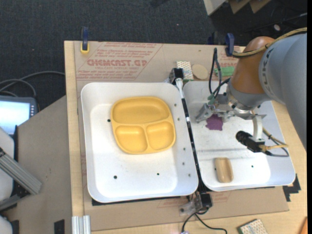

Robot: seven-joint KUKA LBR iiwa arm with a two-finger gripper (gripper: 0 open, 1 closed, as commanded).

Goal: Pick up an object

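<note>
My pincer (215, 115) is hovering over a small purple crumpled object (214, 124) near the right white bin's (278, 177) left wall; I cannot tell how it is set. A tan wooden block (224, 170) is lying near that bin's front edge

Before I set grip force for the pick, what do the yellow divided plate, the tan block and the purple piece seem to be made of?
Yellow divided plate: likely moulded plastic, smooth with a soft sheen and rounded compartment edges.
Tan block: possibly wood, matte and pale brown with rounded ends; the grain is too small to confirm.
Purple piece: uncertain, maybe soft plastic or foam, matte and irregular, lying under the tool.
</note>
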